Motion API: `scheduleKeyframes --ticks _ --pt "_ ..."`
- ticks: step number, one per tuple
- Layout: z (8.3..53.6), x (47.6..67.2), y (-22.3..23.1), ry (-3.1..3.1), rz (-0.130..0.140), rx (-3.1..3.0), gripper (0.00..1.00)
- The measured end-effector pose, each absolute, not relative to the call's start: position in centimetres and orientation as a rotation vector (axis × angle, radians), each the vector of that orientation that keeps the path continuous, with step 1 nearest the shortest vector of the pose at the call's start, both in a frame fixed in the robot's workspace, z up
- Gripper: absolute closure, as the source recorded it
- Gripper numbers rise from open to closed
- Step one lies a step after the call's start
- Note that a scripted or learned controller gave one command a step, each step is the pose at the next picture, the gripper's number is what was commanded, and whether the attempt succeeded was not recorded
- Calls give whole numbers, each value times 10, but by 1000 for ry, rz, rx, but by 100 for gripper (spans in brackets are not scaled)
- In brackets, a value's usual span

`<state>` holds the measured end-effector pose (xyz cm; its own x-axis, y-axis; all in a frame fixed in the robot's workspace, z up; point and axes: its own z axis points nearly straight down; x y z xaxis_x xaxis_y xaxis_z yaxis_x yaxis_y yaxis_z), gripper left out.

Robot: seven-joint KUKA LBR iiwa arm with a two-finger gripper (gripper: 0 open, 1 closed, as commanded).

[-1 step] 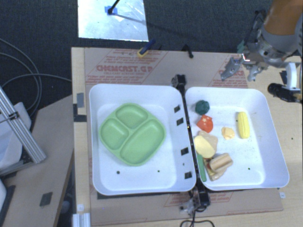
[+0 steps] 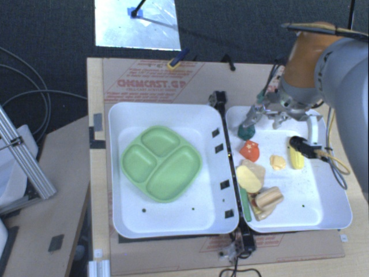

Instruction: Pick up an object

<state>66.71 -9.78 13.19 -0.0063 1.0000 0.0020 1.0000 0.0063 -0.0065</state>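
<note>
Over the right bin's [image 2: 331, 212] far corner, gripper [image 2: 251, 122] points down at a teal piece [image 2: 247, 131]; grip state cannot be told. Red piece [image 2: 249, 150], yellow pieces [image 2: 278, 162] lie loose nearby, likely pick candidates. Left bin [image 2: 132, 218] holds green plate [image 2: 161, 163].

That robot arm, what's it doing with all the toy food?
It is trying to pick something up. Its gripper is down in the right bin, just above a small dark green toy. Other toy foods lie nearby. The left bin has a green divided plate.
</note>
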Motion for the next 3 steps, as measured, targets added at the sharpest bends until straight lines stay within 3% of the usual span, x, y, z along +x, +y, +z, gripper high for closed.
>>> scheduleKeyframes --ticks 1,2,3 --pt "82 618 -85 -2218 3 -2218 0" --pt "96 622 -86 -2224 -5 -2224 100" --pt "192 673 -31 -2240 -17 -2217 100"
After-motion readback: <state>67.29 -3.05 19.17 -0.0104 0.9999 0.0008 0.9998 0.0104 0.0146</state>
